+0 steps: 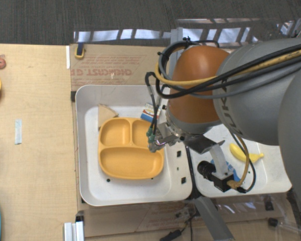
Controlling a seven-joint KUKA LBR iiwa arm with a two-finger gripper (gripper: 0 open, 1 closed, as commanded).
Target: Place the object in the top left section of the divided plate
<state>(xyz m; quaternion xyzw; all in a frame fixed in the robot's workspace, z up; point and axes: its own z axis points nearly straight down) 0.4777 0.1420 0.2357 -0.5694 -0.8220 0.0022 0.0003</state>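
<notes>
Pincer (154, 143) over divided plate (128, 157)

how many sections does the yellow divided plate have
3. On the divided plate, two small sections sit side by side along the top: top left and top right. One large section spans the bottom. The gripper overlaps the plate's right edge.

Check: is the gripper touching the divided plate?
Cannot tell. In the camera view the gripper overlaps the divided plate's right rim, hiding any gap.
</notes>
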